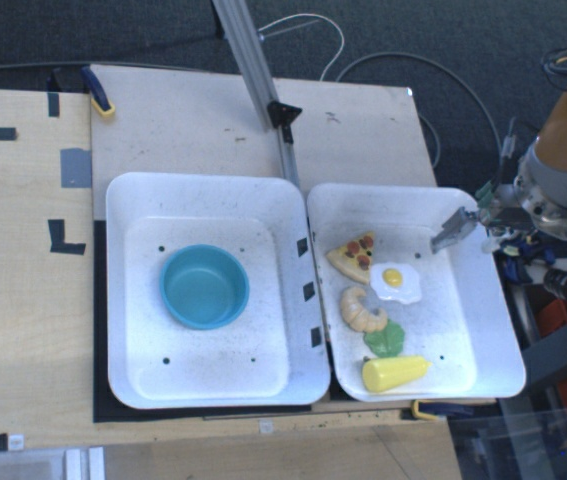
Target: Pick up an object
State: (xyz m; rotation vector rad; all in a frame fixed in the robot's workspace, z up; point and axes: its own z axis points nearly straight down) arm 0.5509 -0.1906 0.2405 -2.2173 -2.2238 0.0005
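The hand [455, 230] hovers over the right bin's [483, 318] upper right, grasping nothing — clenched or not, I cannot tell. The food toys [378, 303] huddle together — a grab could slip between them.

You've got a slanted grey metal pole [251, 58] crossing the bench top w/ a black clamp [283, 114] above the bins, white cables [383, 63] looping behind, and a blue-yellow clip [98, 92] at bench's far-left corner.
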